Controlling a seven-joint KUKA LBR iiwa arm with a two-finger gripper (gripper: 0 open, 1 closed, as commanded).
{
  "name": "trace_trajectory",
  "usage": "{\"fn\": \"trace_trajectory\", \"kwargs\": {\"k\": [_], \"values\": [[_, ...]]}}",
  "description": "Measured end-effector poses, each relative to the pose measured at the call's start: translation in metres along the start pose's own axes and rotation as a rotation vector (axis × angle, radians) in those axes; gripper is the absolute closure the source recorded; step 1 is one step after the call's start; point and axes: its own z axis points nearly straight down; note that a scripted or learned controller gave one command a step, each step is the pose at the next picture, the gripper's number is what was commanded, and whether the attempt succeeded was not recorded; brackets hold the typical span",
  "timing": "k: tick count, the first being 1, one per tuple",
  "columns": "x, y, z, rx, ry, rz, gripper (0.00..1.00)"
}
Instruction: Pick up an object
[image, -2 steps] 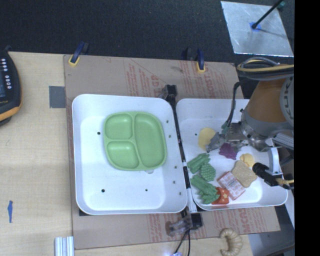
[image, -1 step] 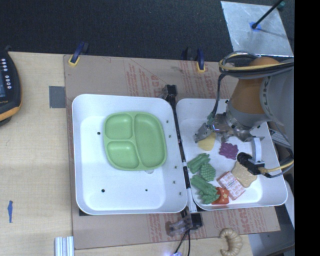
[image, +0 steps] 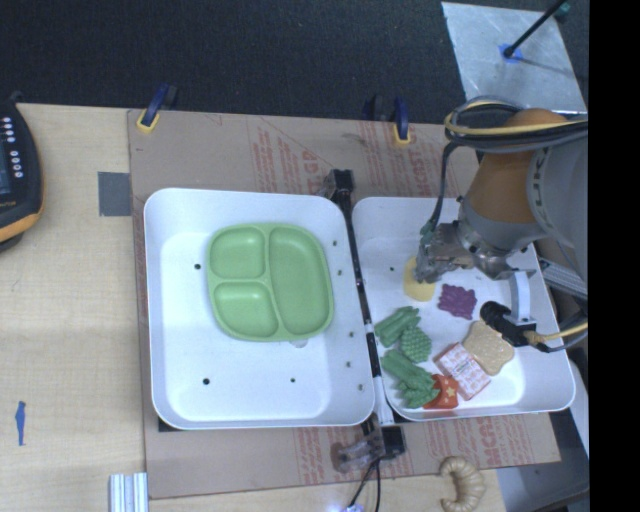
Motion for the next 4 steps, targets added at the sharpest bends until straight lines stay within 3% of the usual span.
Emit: {"fn": "trace_trajectory", "kwargs": {"k": [1, 2, 3, 4], "values": [[0.0, 0.0, 0.0, 0.001, -0.001, -0.001, 0.0], [-0.001, 0.0, -0.01, 0.0, -0.002, -0.002, 1.0], [-0.001, 0.0, -0.01, 0.001, -0.002, -0.003, 0.0], [-0.005, 0.011, 0.012, -0.004, -0.002, 0.0, 0.0]]}}
